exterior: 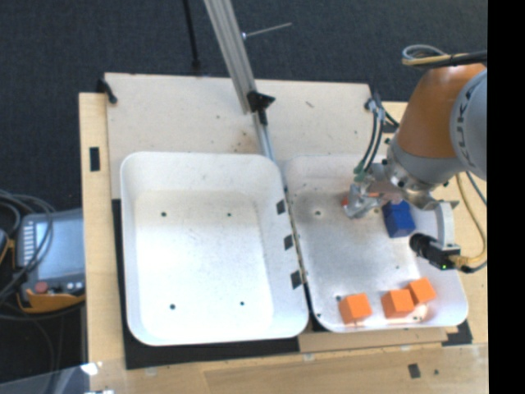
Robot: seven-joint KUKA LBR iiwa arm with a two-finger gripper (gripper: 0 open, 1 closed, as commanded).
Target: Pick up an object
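My gripper [358, 203] hangs low over the upper middle of the right bin [328, 253], below the grey and orange wrist. A blue block [399, 218] lies just to its right, close against the wrist, and I cannot tell whether they touch. Three orange blocks sit along the bin's near edge: one at the left [355, 308], one in the middle [399, 303] and one at the right [422, 290]. A small pale piece [420, 312] lies beside the rightmost two.
The left bin [205, 245] stands beside the right one, their rims meeting at the middle. A slanted aluminium post [234, 48] rises from behind the bins. Cables and a black connector [435, 251] hang off the arm over the right bin's right side.
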